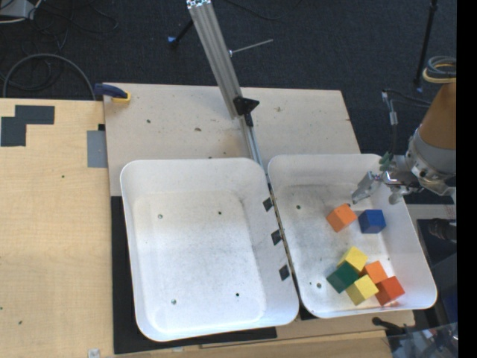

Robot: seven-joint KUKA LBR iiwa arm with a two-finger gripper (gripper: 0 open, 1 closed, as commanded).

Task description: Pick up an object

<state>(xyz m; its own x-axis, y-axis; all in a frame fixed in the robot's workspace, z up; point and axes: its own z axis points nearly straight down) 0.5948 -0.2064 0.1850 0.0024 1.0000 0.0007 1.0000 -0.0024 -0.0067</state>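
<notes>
Several coloured cubes lie in the right bin (309, 177). An orange cube (341, 217) and a blue cube (371, 221) sit side by side near the bin's middle. A cluster lies toward the near right corner: a yellow cube (355, 259), a green cube (343, 277), a second yellow cube (363, 289), a small orange cube (376, 271) and a red cube (390, 290). My gripper (378, 190) hangs over the bin's far right part, just beyond the blue cube, open with nothing between its fingers.
The left bin (194, 252) adjoins the right one, with black clips (276, 236) along the shared rim. A slanted aluminium rail (220, 58) rises behind the bins. A blue and yellow clamp (112, 92) sits at the board's far left corner.
</notes>
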